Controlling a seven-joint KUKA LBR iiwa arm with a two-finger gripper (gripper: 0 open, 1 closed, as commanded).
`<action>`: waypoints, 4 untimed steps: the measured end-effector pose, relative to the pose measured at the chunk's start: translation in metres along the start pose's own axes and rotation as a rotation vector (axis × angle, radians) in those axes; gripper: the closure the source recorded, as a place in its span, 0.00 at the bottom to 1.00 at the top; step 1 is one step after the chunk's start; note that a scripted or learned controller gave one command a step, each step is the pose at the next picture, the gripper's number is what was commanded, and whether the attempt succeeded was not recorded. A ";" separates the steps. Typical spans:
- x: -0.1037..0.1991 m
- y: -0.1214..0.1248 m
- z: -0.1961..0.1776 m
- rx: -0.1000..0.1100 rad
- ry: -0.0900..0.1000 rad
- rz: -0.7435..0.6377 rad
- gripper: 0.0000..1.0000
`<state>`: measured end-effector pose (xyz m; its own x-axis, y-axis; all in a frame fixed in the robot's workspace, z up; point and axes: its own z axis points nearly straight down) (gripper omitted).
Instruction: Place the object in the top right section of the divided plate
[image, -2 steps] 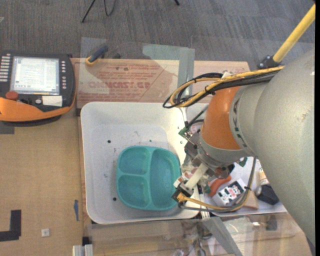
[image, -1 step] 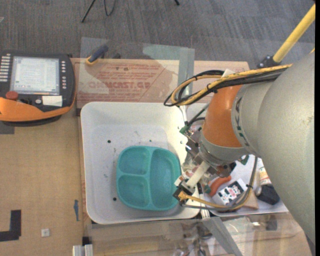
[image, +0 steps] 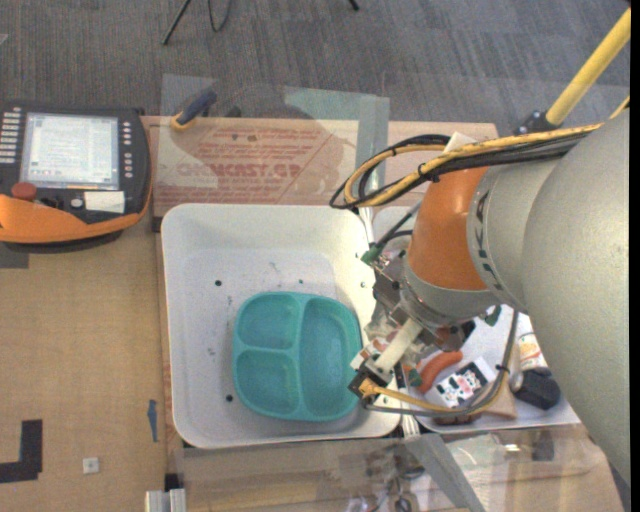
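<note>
Several small, light-looking objects (image: 440, 368) lay in the right bin (image: 500, 405) under the tool (image: 366, 385), its state unreadable, beside the divided plate (image: 296, 354).

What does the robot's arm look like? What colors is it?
The arm is big, round and smooth, mostly light grey, with a bright orange band just above the wrist. Yellow and black cables loop along it. At the end sits a small gripper made of white and black parts, with thin wires running to it.

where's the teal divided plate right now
The teal divided plate lies in the left white bin, toward its lower right corner, beside the gripper.
</note>
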<state>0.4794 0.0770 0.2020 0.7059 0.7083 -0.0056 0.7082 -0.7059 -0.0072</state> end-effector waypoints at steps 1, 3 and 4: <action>0.000 0.000 -0.009 0.001 -0.002 -0.001 1.00; 0.001 0.000 -0.027 0.003 -0.006 -0.005 1.00; 0.002 0.000 -0.036 0.005 -0.008 -0.007 1.00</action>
<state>0.4813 0.0782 0.2381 0.7008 0.7132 -0.0131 0.7131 -0.7009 -0.0123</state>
